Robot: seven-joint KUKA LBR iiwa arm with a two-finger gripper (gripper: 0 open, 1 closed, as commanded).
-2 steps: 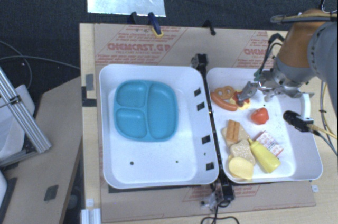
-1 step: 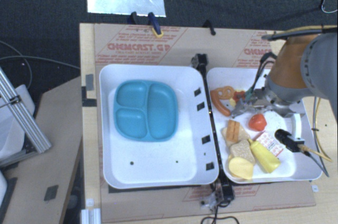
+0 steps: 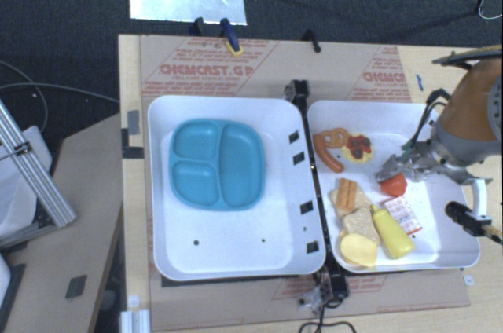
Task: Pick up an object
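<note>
The right bin (image 3: 448, 249) holds several toy foods. A small red piece, like a tomato (image 3: 394, 185), lies near its middle. My gripper (image 3: 391, 171) reaches in from the right and sits low, right at the red piece's upper edge, touching or nearly touching it. Whether the red piece is between the jaws cannot be told from this angle. The grey arm with its orange band (image 3: 478, 92) rises at the right edge.
Around the red piece lie a sausage (image 3: 328, 156), a yellow round with red spots (image 3: 357, 148), a bread slice (image 3: 346, 194), a cracker (image 3: 361, 223), a yellow bottle (image 3: 391, 231), a packet (image 3: 403, 214) and a yellow disc (image 3: 357, 250). The left bin (image 3: 236, 253) holds a blue divided plate (image 3: 218, 164).
</note>
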